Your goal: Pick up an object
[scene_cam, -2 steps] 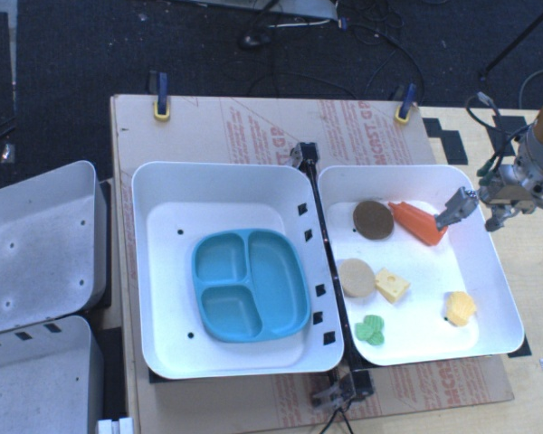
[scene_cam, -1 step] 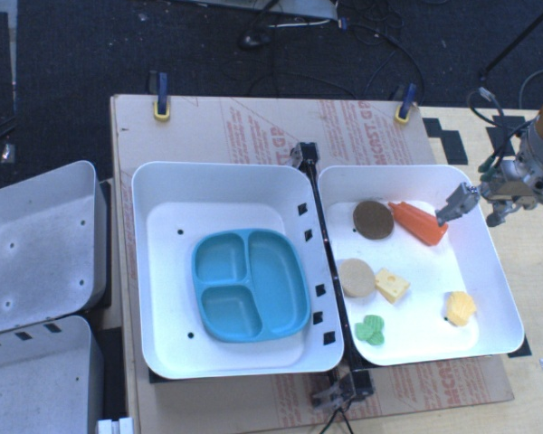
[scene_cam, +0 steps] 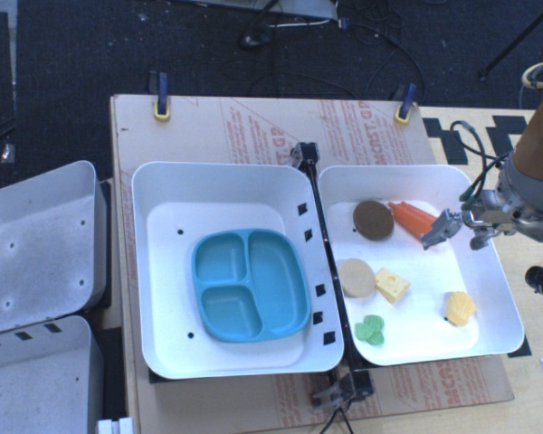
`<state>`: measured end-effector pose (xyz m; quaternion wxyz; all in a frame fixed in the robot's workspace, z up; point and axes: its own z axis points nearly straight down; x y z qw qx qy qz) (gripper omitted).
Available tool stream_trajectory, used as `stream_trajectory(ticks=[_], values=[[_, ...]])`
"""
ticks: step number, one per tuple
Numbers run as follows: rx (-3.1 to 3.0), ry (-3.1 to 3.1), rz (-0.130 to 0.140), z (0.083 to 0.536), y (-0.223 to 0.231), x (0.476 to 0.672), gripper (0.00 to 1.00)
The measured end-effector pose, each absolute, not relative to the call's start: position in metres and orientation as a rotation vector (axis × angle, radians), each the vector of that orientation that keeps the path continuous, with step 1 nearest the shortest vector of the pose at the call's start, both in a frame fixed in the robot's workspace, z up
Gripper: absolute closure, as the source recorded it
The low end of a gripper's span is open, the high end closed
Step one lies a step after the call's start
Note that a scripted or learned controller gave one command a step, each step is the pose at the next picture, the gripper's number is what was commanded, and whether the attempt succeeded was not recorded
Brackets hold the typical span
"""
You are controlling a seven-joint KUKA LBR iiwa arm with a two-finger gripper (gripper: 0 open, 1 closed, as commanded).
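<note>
The right bin holds several small food toys: a brown disc, an orange carrot-like piece, a beige round piece, a yellow cheese wedge, a green piece and a yellow lump. My gripper hangs over the bin's right side, just right of the carrot piece's end. Its fingers are spread open with nothing between them; the left finger is close to the carrot piece's tip.
A blue divided plate lies in the left bin. A black divider runs between the bins. Two more white trays sit off the bench's left edge. Yellow clamps hold the board's far edge.
</note>
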<state>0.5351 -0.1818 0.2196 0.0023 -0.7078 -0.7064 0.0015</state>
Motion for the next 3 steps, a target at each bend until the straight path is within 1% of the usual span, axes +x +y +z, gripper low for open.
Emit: stream_trajectory(ticks=[1, 2, 3], values=[[-2.221, -2.216, 0.004, 0.168, -0.183, 0.525, 0.0], [-2.222, -2.216, 0.002, 0.105, -0.186, 0.522, 0.0], [-2.224, -2.22, -0.001, 0.118, -0.186, 0.523, 1.0]])
